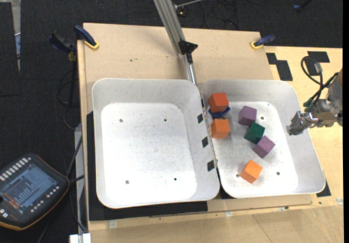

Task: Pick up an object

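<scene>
The right bin (289,176) holds several blocks. An orange block (218,100) lies on top of a blue one (222,110) near the bin's left wall, with another orange block (220,128) just below them. Toward the middle lie a purple block (247,115), a dark green block (254,132) and a second purple block (264,146). A third orange block (251,171) sits near the front. My gripper (297,126) hangs at the bin's right rim, to the right of the green block and apart from every block.
The left bin (103,127) stands beside the right one. A metal pole (166,10) slants down to the seam between the bins. Clamps (87,37) hold the board's back corners. A teach pendant (27,190) lies at the lower left.
</scene>
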Robot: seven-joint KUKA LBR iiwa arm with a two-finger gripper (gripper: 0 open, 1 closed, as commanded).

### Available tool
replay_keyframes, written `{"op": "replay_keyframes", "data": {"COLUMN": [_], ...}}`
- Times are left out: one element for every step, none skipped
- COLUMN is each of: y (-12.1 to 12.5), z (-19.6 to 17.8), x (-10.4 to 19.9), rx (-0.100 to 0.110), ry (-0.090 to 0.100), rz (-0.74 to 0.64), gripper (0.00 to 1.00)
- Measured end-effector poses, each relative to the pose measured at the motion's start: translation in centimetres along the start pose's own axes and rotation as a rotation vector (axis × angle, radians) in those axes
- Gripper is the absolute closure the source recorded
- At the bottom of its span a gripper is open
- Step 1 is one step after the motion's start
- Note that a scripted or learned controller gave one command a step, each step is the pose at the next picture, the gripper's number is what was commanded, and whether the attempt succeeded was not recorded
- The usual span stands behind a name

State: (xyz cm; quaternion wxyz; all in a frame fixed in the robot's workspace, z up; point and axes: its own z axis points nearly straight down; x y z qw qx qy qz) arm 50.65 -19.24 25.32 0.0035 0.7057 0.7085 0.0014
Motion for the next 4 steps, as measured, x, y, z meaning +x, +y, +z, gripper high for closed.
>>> {"op": "replay_keyframes", "data": {"y": [-0.7, -1.2, -0.9, 0.4], "z": [-0.1, 0.5, 1.5, 1.2], "x": [5.3, 10.9, 16.9, 22.8], "rx": [0.006, 0.007, 0.008, 0.005], "ry": [0.004, 0.005, 0.005, 0.005], "rz": [-0.004, -0.005, -0.005, -0.005], "gripper": [1.00, 1.00, 1.00, 1.00]}}
